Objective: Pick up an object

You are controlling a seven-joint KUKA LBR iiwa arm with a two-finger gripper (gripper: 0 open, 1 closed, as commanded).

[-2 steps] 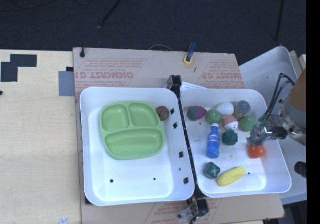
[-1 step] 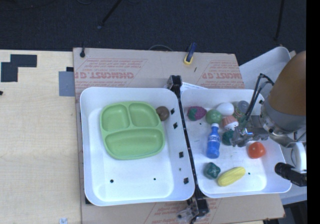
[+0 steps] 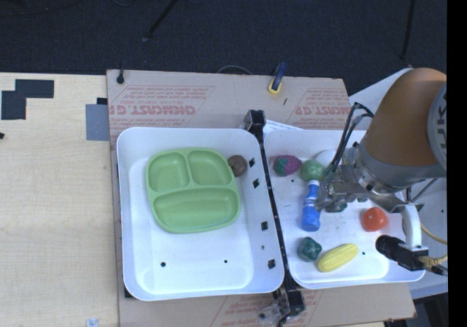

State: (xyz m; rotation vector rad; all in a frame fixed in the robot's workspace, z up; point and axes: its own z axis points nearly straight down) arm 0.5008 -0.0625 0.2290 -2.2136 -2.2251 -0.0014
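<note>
Left bin (image 3: pixel 139 245): green divided plate (image 3: pixel 193 190), small brown object (image 3: pixel 237 165) at its right edge. Right bin (image 3: pixel 350 274): purple item (image 3: pixel 287 165), green ball (image 3: pixel 312 169), blue bottle (image 3: pixel 311 209), dark green piece (image 3: pixel 309 248), yellow corn (image 3: pixel 337 257), red tomato (image 3: pixel 374 219), all resting on the floor. The gripper (image 3: pixel 334 198) sits low just beside the bottle; whether it is open or closed cannot be told, and nothing appears lifted, so the pick is judged not yet done.

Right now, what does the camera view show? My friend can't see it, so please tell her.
A grey and orange robot arm reaches into the right white bin, its gripper by a blue bottle. Around it lie a purple toy, a green ball, a red tomato, a dark green toy and a yellow corn cob. The left bin holds a green divided plate.
</note>
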